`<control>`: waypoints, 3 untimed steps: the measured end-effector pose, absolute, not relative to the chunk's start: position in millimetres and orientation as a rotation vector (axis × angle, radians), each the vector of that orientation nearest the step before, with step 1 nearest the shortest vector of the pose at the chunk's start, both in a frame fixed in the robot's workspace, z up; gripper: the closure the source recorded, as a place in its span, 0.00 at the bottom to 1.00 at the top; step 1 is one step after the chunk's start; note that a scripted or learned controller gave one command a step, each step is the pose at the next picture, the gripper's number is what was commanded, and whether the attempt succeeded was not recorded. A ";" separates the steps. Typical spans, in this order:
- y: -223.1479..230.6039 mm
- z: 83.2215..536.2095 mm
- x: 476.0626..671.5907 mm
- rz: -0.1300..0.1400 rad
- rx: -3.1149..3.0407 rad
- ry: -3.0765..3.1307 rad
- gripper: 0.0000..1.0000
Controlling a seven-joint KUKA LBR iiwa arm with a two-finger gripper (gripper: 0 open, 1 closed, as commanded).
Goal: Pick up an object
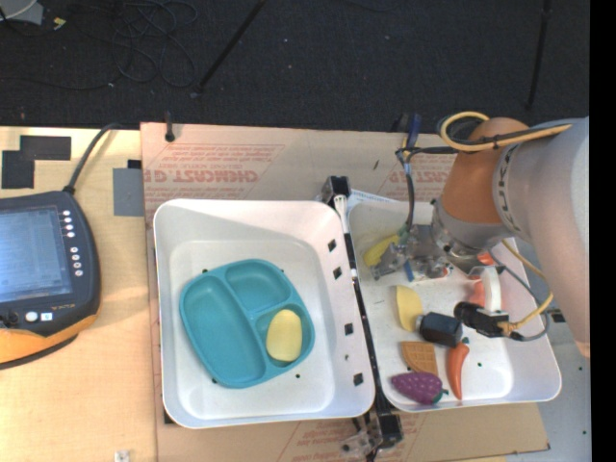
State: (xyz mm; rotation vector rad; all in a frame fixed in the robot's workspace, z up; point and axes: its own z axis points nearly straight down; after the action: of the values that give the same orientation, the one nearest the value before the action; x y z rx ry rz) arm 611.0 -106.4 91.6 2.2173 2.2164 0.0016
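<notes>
Open floor in the left bin around the teal tray; right bin crowded with toy food.

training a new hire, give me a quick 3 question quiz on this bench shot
1. True or false: the teal tray lies in the left bin.
2. What lies in one compartment of the tray? A) carrot B) yellow piece C) grapes
3. Fill in: the purple grapes lie in the ____ bin, beside the carrot.

Key: 1 true. 2 B, the yellow piece. 3 right; that is the right bin, where the gripper is lowered.
</notes>
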 end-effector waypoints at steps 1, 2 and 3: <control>-105.2 87.0 560.4 -0.006 2.227 2.225 0.00; -110.9 87.1 540.5 -0.005 2.226 2.224 0.00; -112.4 97.5 541.3 -0.004 2.229 2.220 1.00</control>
State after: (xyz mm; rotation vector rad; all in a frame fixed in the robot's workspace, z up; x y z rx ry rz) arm 541.3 -112.4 97.5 2.2294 2.2202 -0.0040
